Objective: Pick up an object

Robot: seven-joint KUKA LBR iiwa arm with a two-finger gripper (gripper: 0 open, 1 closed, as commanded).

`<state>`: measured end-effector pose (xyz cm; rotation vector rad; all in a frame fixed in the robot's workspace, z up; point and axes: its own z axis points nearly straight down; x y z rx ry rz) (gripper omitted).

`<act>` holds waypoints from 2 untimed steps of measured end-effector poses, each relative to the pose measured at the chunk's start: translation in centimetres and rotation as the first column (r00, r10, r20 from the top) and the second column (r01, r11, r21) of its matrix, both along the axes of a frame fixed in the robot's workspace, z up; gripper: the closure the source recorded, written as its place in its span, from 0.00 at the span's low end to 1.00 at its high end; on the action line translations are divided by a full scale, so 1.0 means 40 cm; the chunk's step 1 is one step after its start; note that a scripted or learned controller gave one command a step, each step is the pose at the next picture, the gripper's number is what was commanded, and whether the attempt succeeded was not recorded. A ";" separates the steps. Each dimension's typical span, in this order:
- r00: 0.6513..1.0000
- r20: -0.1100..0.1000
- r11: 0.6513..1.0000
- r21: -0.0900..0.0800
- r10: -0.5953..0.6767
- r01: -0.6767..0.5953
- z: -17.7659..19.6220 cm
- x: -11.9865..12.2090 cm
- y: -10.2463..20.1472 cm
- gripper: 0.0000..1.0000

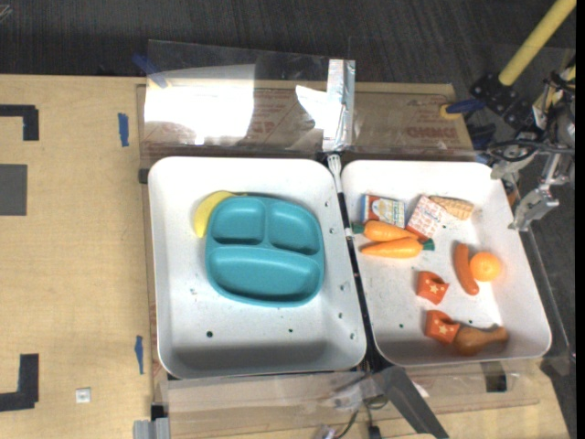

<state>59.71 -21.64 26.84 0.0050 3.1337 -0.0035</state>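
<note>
The right bin (521, 314) holds several toy foods. Two carrots (395, 241) lie side by side near its left wall, with a small printed box (384, 210) and a white packet (428, 216) behind them. An orange ball (485, 266) rests against a red-orange sausage (463, 269). Two red pieces (431, 287) (441, 327) and a brown item (481, 338) lie toward the front. My gripper (536, 201) hangs at the bin's far right rim, above and apart from all the food, with nothing seen in it.
The left bin (174, 318) carries a teal divided plate (265, 250) with a yellow item (207, 210) half hidden behind it. A clear plastic sheet (247, 108) stands behind the bins. A yellow pole (546, 24) and cables crowd the upper right.
</note>
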 end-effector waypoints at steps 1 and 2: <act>0.996 -0.012 0.996 0.005 0.086 -0.086 -0.347 -0.129 -0.016 0.00; 0.995 0.013 0.996 -0.008 0.094 -0.094 -0.421 -0.053 -0.024 0.00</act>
